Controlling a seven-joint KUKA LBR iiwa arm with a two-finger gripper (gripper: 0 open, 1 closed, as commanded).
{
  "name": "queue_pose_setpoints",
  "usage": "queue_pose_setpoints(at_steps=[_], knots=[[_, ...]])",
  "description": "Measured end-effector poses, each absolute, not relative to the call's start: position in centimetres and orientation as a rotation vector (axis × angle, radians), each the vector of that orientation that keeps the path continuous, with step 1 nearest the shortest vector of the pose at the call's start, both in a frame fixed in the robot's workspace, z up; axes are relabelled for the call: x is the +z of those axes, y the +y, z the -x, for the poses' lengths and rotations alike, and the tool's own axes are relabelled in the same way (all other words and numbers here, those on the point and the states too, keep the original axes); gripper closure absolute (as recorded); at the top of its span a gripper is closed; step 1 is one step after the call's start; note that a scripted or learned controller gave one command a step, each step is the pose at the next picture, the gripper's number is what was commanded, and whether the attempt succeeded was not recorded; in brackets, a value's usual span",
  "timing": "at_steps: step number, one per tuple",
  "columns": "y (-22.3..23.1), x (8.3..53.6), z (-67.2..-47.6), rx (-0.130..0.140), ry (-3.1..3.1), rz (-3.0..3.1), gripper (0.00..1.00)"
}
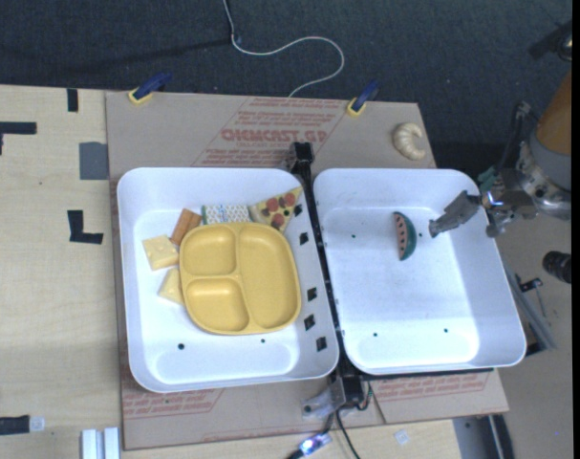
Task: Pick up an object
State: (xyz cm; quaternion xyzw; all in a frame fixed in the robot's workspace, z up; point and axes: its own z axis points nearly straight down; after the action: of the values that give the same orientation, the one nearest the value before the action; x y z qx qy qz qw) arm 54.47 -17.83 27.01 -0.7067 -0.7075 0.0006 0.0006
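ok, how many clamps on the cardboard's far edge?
2. Both clip the far edge of the cardboard sheet: the left clamp sits at its left corner, the right clamp near its right corner. Any at the near edge would be hidden behind the bins.

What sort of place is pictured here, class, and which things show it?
Probably a robotics lab test bench: two shallow white plastic bins side by side on clamped cardboard, toy food such as a small watermelon slice, and a two-finger gripper reaching in.
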Motion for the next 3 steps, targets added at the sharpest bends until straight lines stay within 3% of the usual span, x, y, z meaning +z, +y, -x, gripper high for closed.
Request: queue_pose_setpoints(at_steps=[2,3], knots=[[-16.6,15.1,-53.9,0.006,-2.218,2.216,0.00],[-16.0,9.9,-54.7,0.006,-2.219,2.216,0.00]])
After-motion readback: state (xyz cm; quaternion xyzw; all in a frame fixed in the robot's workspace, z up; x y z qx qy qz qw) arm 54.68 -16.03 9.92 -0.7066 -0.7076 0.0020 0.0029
